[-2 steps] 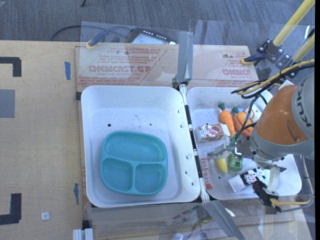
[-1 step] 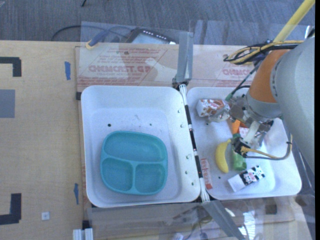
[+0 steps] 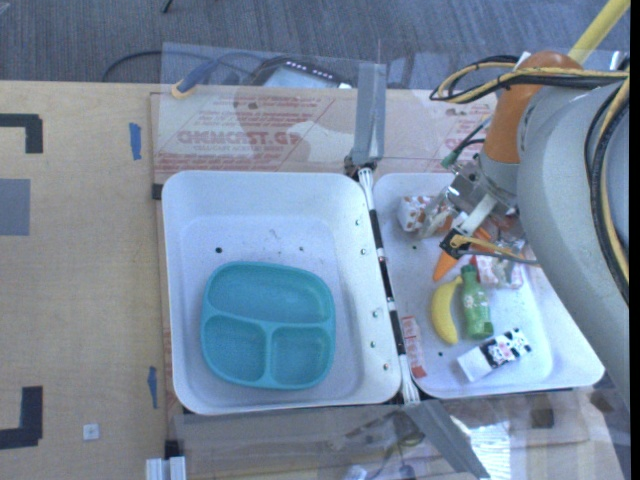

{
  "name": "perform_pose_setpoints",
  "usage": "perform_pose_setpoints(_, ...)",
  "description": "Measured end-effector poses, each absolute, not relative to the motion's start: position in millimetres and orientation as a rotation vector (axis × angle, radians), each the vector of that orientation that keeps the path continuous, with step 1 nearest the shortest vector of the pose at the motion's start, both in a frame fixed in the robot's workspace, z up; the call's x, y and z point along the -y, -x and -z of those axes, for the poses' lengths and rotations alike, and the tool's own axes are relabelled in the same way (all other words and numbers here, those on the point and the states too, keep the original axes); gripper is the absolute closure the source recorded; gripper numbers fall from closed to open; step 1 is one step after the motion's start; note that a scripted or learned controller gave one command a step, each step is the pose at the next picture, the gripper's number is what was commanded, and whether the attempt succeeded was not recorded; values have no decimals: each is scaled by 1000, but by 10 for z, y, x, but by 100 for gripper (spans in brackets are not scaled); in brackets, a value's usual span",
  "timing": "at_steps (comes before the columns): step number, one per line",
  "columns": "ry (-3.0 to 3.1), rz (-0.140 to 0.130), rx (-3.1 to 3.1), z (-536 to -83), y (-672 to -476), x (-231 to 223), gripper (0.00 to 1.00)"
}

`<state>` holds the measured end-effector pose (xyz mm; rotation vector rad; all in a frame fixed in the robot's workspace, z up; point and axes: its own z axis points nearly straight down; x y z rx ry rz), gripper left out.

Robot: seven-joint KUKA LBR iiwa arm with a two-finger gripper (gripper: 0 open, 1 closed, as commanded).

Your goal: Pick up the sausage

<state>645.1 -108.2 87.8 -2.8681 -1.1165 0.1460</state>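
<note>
Two white bins side by side on the desk point(image 3: 80, 268); left bin point(image 3: 190, 198) with a teal tray point(image 3: 268, 323) of three compartments, lying toward the near side; right bin point(image 3: 545, 363) crowded with small things.

Arm point(image 3: 570, 168) reaching in from the right, over the far right part of the right bin; orange band point(image 3: 515, 108) above the wrist. Jaws low over the far half of the right bin, among the things there; cannot tell how far parted, nor whether anything sits between them.

Sausage point(image 3: 488, 240) taken to be the reddish-orange length just beside the jaws on the arm's side, partly hidden under the arm; too blurred to be sure.

Crumpled wrapper point(image 3: 415, 213) left of the jaws, toward the bin's far left; carrot point(image 3: 446, 266) just on the near side of the jaws, tilted; banana point(image 3: 443, 314) nearer still, close against a green bottle point(image 3: 475, 306) on its right; pale packet point(image 3: 503, 274) right of the bottle's top; black-and-white carton point(image 3: 497, 352) by the near wall, apart from the banana.
</note>
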Motion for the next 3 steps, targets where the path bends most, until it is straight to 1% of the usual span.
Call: perform_pose_setpoints(3, 2869, -145, 1117, -876, -6454, 1082, 0)
